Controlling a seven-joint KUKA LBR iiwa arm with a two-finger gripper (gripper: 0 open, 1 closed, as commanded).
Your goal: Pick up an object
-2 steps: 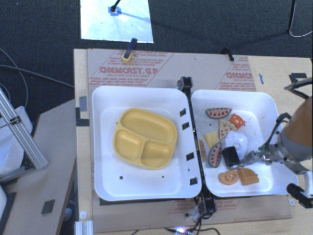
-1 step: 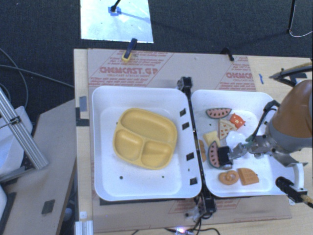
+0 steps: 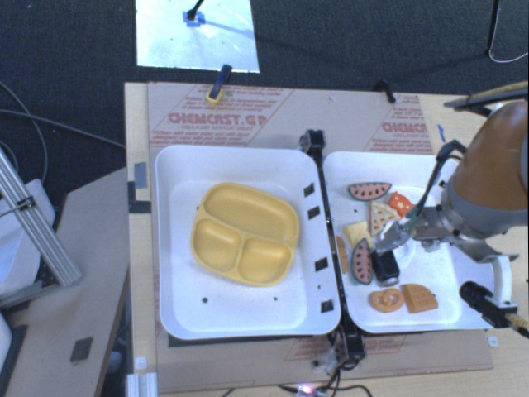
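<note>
The right bin (image 3: 463, 317) holds several toy foods. A watermelon slice (image 3: 369, 191) lies at the back, with a red piece (image 3: 400, 203) and a cracker-like wedge (image 3: 381, 217) near it. A pale yellow block (image 3: 356, 233) and a second watermelon slice (image 3: 362, 260) lie at the left. A pretzel (image 3: 385, 300) and a toast piece (image 3: 419, 297) sit at the front. My gripper (image 3: 386, 259) is low in this bin, right beside the second watermelon slice and above the pretzel. Its tip hides what lies under it.
The left bin (image 3: 178, 304) holds a yellow divided plate (image 3: 245, 232). A black divider with clips (image 3: 322, 222) runs between the bins. The arm's body (image 3: 496, 180) covers the right bin's far right side. A brown piece (image 3: 341, 253) lies by the divider.
</note>
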